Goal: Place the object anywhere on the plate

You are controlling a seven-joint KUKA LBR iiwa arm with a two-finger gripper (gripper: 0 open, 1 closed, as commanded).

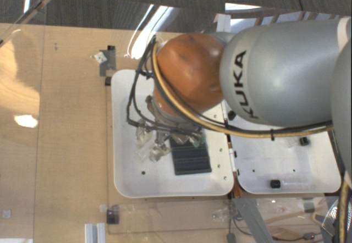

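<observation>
Pale wood desk (60,143) carries two white bins. My claw (149,143) hangs low over the left bin (124,181); whether it is clenched I cannot tell. Just right of it lies a dark ridged block (191,159), perhaps the object. I should confirm my grasp before travelling. No plate is evident beyond.

Even, fairly bright light from above fills the frame; white glare streaks cross the clear panel (159,16) at upper centre and a pale patch sits at left on the bench (55,126). Shadows are soft, and detail is mildly grainy and soft throughout
</observation>
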